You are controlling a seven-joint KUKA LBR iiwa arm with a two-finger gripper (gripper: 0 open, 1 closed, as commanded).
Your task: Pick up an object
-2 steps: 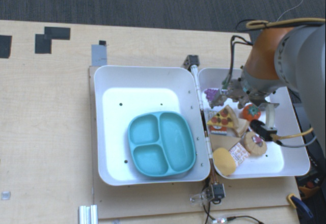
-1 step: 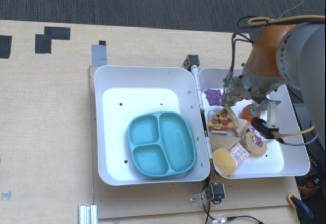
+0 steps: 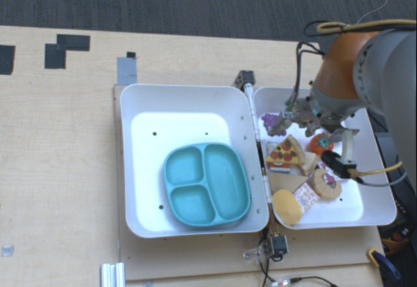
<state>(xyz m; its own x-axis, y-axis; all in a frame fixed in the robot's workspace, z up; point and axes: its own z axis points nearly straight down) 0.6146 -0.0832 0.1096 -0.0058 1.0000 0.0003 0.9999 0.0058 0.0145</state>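
Right white bin (image 3: 378,211): pizza-slice toy (image 3: 287,152) mid-left; yellow rounded toy (image 3: 287,206) near front-left corner; purple toy (image 3: 272,124) by back-left edge. Gripper (image 3: 313,124) above bin's back half; grip state indiscernible. Left white bin (image 3: 140,149): teal three-compartment plastic tray (image 3: 206,183).

The arm (image 3: 381,67) came in from the right side of the frame, a fat grey link filling the upper right corner with the orange band (image 3: 340,70) sitting just left of it. Below the band the wrist pointed down and a bit left into the middle right of the picture. The gripper (image 3: 311,124) hung under that as a dark cluster of metal bits, and cables looped off the wrist toward the right edge.
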